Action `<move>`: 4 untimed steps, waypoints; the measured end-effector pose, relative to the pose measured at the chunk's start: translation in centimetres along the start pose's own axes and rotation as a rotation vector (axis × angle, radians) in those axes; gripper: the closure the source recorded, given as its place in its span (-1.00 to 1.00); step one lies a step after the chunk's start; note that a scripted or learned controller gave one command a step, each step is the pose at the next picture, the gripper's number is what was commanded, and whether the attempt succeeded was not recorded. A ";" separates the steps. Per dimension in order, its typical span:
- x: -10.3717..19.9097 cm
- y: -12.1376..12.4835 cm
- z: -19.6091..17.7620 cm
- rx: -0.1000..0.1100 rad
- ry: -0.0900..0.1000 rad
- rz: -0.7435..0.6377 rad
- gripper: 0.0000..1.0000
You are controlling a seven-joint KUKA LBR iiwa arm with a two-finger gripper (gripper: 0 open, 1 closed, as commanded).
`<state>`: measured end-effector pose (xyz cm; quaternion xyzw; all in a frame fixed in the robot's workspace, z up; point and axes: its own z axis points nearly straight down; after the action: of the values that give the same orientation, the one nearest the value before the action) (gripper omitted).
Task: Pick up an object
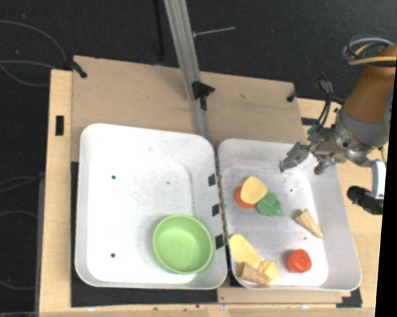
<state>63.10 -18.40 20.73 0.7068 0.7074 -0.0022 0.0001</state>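
Observation:
The right bin (333,200) holds several toy foods. A yellow slice (254,189) lies on a red piece (243,197) near the bin's middle, with a green piece (270,205) touching it on the right. A tan cone (309,223) lies further right. A red tomato (299,260) sits near the front right corner. A yellow piece (242,248) and a tan waffle piece (258,272) lie at the front left. My gripper (305,159) hangs open over the bin's back right part, with nothing between its fingers.
The left bin (115,161) holds a green bowl (183,243) near its front right corner. A grey metal pole (184,46) slants up from between the bins at the back. The arm's orange band (370,90) is at the right edge.

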 end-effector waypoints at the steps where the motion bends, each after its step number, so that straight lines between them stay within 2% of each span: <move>1: -0.2 -0.2 6.3 0.003 0.001 0.002 -1.00; 2: -0.4 -0.3 10.8 -0.002 -0.001 0.004 -1.00; 3: -0.4 -0.1 9.4 -0.007 0.000 0.005 1.00; 4: -0.8 0.4 3.0 -0.012 0.002 0.001 1.00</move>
<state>63.52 -19.17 17.75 0.7071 0.7071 0.0026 0.0035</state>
